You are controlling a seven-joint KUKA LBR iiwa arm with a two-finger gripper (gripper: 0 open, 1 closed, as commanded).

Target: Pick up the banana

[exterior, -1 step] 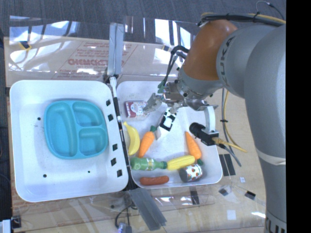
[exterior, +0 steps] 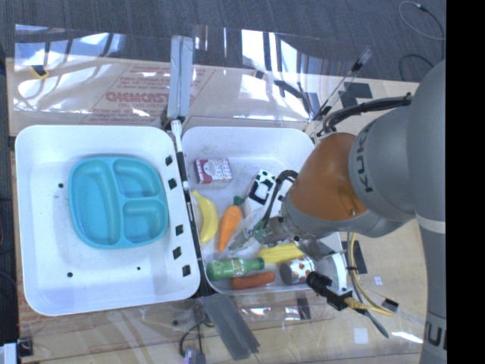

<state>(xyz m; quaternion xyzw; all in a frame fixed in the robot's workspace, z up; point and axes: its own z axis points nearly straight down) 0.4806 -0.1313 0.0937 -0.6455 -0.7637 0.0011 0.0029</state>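
Note:
The yellow banana [exterior: 204, 215] lies in the right bin [exterior: 250, 139] against its left wall, pointing front to back. An orange carrot [exterior: 229, 227] lies right beside it. My gripper [exterior: 254, 235] hangs low over the middle of the right bin, just right of the carrot and a short way right of the banana. Nothing shows as held. The orange wrist band and grey arm cover the bin's right part.
The right bin also holds a red box [exterior: 213, 171] at the back, a green bottle [exterior: 236, 267], a red sausage-like piece [exterior: 254, 280], a yellow item [exterior: 281, 252] and a small can [exterior: 299, 271] at the front. The left bin [exterior: 38, 203] holds a teal divided tray [exterior: 119, 202].

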